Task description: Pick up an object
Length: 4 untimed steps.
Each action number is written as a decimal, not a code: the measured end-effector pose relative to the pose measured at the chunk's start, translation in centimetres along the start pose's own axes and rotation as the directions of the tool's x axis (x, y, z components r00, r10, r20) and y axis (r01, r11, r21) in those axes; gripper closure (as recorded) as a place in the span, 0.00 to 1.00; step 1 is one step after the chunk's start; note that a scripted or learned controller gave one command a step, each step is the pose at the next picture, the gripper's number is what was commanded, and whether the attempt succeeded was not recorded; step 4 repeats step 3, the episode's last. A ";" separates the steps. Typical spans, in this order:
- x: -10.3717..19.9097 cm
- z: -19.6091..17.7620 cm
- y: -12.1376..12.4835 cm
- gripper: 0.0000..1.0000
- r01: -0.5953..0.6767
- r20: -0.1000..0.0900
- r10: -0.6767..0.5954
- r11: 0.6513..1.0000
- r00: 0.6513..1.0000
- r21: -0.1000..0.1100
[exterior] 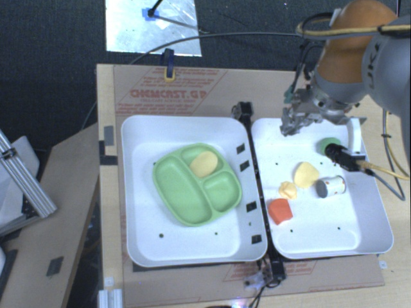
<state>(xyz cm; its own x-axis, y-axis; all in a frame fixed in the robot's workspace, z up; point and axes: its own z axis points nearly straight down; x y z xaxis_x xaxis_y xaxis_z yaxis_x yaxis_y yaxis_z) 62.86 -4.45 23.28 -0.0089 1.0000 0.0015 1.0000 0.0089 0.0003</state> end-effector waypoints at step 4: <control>14.4 2.0 -5.7 1.00 0.001 0.000 -0.001 1.000 1.000 0.003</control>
